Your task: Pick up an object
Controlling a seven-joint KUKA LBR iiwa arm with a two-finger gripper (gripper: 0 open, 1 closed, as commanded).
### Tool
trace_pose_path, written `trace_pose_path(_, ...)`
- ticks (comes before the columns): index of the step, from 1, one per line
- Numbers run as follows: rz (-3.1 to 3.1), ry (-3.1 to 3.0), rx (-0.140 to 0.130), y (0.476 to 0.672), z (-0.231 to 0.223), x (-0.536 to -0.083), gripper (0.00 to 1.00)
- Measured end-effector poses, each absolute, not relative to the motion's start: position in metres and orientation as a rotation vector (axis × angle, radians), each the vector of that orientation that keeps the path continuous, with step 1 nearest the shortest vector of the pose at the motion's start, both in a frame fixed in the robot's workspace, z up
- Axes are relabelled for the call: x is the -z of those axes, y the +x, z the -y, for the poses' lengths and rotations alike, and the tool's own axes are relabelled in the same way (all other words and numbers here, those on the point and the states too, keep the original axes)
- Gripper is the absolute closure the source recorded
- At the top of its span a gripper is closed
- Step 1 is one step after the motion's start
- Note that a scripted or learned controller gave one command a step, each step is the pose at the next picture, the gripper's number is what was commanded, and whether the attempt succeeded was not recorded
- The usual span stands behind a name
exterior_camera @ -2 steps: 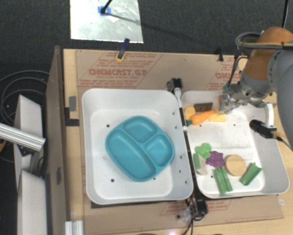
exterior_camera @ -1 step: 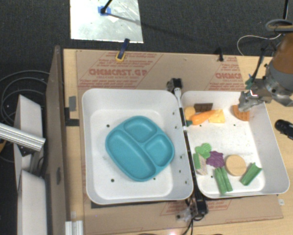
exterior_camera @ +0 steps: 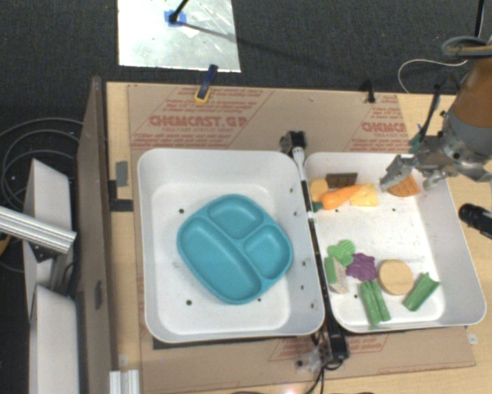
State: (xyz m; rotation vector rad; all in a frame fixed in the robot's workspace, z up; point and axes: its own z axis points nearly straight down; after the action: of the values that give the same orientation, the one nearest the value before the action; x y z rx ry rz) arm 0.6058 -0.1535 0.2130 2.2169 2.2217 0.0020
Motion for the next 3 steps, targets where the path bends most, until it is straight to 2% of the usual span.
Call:
trace_pose_path(1,-2.222,2.222,-0.008,0.632,0.171,-0.08,0.0)
trace_pose_path(2,-2.218,2.233,0.03,0.65,0.152,-0.082,0.0)
trace_pose_path(3,-2.224,2.218,0.008,0.655,0.145,-0.095,1.0)
